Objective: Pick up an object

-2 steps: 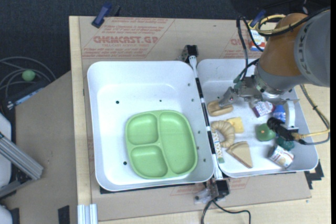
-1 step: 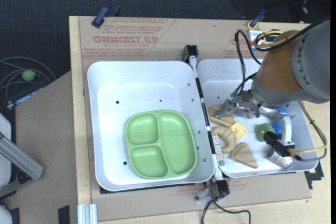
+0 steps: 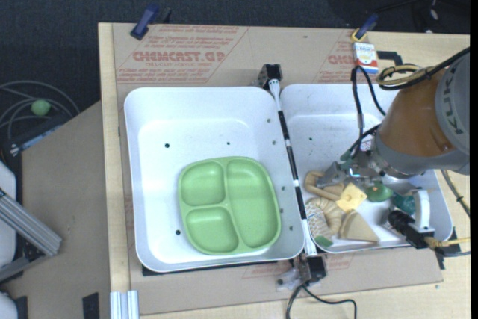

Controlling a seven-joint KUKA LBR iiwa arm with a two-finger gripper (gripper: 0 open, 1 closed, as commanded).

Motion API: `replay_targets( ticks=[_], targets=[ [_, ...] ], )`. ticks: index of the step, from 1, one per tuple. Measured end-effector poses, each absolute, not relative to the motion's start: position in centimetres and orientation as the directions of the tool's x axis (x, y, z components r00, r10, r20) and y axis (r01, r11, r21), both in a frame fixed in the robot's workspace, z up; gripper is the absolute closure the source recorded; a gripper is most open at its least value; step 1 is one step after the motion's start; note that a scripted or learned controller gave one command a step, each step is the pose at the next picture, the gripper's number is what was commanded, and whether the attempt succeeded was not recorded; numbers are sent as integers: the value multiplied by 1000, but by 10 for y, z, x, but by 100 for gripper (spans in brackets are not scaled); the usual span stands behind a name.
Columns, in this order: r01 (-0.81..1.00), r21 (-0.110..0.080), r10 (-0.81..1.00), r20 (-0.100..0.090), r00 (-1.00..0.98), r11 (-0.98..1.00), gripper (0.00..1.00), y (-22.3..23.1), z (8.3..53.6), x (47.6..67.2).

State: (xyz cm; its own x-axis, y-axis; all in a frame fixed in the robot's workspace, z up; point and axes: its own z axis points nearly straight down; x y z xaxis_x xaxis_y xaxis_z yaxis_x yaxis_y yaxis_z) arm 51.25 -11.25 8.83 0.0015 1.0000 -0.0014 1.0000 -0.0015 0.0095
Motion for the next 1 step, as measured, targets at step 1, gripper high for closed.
replay_targets(
  ticks=[1],
  targets=[
    [1000,6,1000,-1,0,0,0,-145,87,596]
  ],
)
